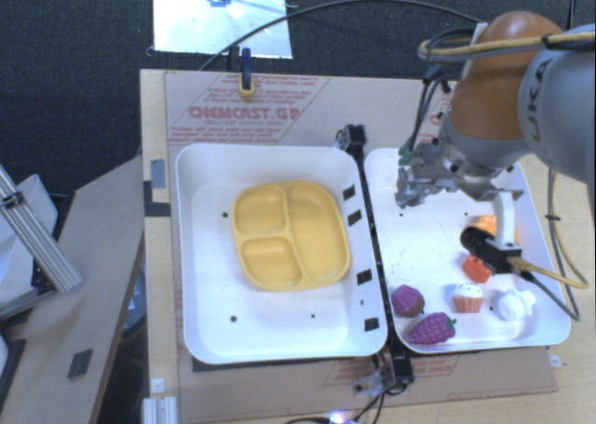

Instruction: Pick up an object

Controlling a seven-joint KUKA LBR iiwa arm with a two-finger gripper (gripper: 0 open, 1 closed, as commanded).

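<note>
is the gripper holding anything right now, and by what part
Nothing seen held: the gripper hangs over bare floor at the upper left of the right white bin, apart from the toys.

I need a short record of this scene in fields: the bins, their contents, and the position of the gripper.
left bin: yellow divided plate
right bin: purple toy, purple berry toy, cupcake toy, white toy, orange pieces
gripper: over the right bin's far left part, apart from the toys
held object: none seen

Red print "CHEMCAST GP" on the brown sheet (244,115) behind the bins — "KUKA" lettering, partly cut off, on the grey arm (559,105)
</note>
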